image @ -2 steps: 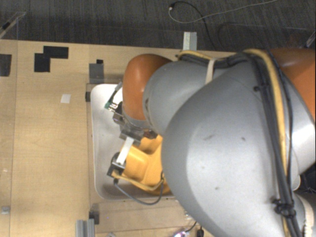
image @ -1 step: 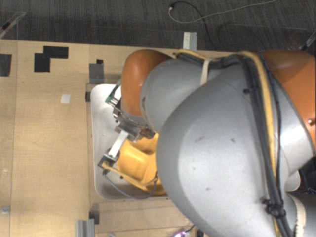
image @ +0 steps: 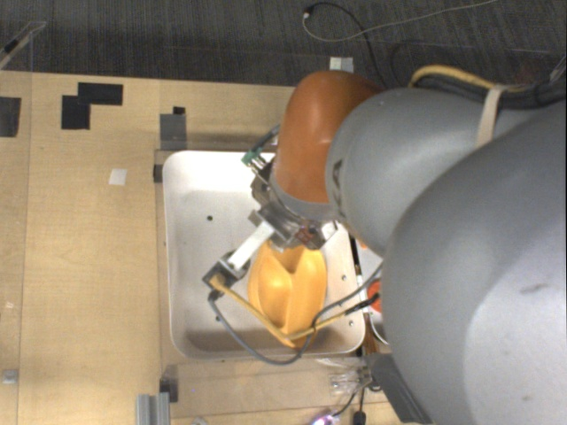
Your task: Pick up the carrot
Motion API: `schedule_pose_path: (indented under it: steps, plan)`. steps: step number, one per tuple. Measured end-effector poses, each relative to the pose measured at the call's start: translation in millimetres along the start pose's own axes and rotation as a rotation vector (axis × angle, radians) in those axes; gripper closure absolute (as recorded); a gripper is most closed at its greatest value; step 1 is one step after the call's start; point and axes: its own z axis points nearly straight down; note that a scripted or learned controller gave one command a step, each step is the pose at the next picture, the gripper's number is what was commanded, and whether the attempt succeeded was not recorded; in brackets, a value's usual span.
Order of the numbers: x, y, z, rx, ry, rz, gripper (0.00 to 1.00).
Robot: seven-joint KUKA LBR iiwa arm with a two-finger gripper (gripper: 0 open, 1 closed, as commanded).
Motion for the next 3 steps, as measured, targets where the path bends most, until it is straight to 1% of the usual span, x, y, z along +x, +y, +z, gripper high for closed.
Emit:
schedule_pose_path:
  steps: [1, 2, 3]
  plan:
    - [-47, 28, -115, -0.002, -0.068, 0.419, 1.0]
    - [-102, 92, -213, 0.003, -0.071, 0.265, 1.0]
    - [-39, 80, -207, 0.015, -0.071, -0.054, 1.0]
